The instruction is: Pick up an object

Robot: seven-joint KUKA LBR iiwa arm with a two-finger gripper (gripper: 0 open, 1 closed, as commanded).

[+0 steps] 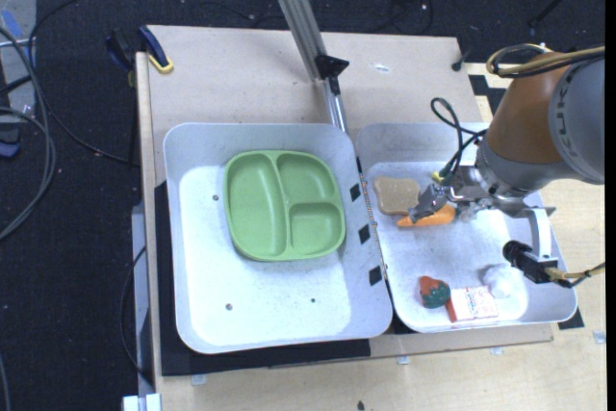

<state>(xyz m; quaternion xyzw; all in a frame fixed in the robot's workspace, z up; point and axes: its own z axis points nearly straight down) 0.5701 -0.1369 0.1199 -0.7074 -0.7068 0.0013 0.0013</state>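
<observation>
In the right bin my gripper is down at an orange carrot-like piece, with its dark fingers right on top of it. A tan slice of bread lies just left of the gripper. Nearer the front of that bin sit a red and green strawberry-like toy, a small red and white box and a white lump. I cannot make out whether the carrot is between the fingers.
The left bin holds a green divided plate. A grey metal pole slants in from the top to the bins' shared back edge. My arm's orange and grey wrist hangs over the right bin's right side.
</observation>
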